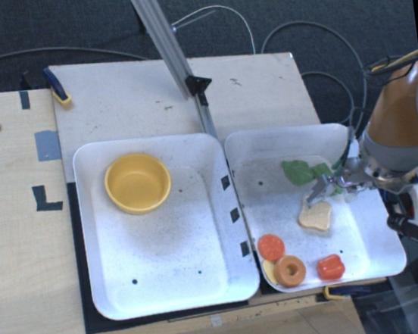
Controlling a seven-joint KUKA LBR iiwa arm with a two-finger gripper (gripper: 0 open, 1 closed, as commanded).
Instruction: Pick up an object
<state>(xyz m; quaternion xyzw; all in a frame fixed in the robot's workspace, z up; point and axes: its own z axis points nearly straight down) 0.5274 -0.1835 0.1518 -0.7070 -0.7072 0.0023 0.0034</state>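
Two white bins sit side by side on the counter. The left bin [111, 290] holds a yellow bowl [138, 182] near its back left corner.

The right bin [373, 255] holds the small things. A green leaf [298, 171] lies near the middle of the bin, toward the back. A tan bread piece [316, 218] lies just in front of the leaf. Along the front edge there are three more things. A red-orange round piece [271, 247] sits near the bin's left wall. A brown donut [290, 270] sits just in front of it, on top of a pale yellow piece [269, 272] that peeks out on its left side. A red block [330, 267] sits just to the right of the donut, a little apart from it.

The arm [398, 126] reaches in over the right edge of the right bin. Its tool [323, 188] hangs low between the leaf and the bread, right above the back edge of the bread. The tool is small and blurry here, so I cannot tell how far open it is, or if it has hold of anything.
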